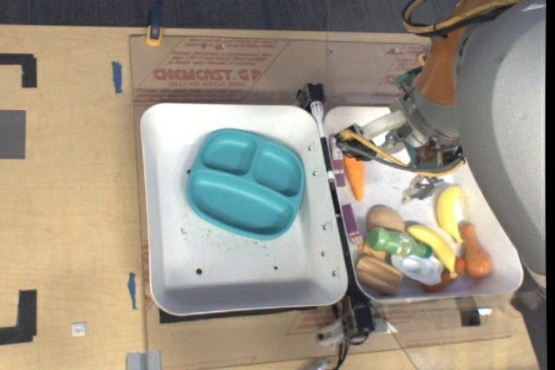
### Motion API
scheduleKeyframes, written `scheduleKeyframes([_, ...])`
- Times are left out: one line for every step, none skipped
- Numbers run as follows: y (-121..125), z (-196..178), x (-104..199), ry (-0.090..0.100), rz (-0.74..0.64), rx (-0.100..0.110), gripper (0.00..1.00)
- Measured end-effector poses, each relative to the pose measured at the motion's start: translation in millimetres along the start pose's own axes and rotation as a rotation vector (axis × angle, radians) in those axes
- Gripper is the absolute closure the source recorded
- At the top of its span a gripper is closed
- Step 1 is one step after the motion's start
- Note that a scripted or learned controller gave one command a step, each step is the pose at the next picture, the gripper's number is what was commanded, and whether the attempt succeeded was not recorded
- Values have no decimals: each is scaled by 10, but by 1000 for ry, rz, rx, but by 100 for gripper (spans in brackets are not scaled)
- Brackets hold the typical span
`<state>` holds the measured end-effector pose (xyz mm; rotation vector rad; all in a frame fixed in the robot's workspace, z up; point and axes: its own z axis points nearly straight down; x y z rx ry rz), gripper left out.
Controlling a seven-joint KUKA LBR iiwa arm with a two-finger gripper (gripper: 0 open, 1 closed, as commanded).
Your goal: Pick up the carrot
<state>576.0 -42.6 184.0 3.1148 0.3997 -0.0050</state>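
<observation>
The carrot is a small orange cone lying in the right bin, close to its left wall, with its tip pointing toward the front. My gripper hangs over the middle of the same bin, to the right of the carrot and apart from it. The grey wrist with the orange band rises behind it. Yellow and black cables run from the wrist to just above the carrot's top end.
The left bin holds a teal divided plate. In the right bin's front half lie two bananas, a brown potato, an orange piece, a green and white item and a tan round piece.
</observation>
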Motion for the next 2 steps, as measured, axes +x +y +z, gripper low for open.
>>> scheduleKeyframes([-440, 3, -126, -5, 45, 9, 0])
scheduleKeyframes([-428, 4, -130, -6, 48, 8, 0])
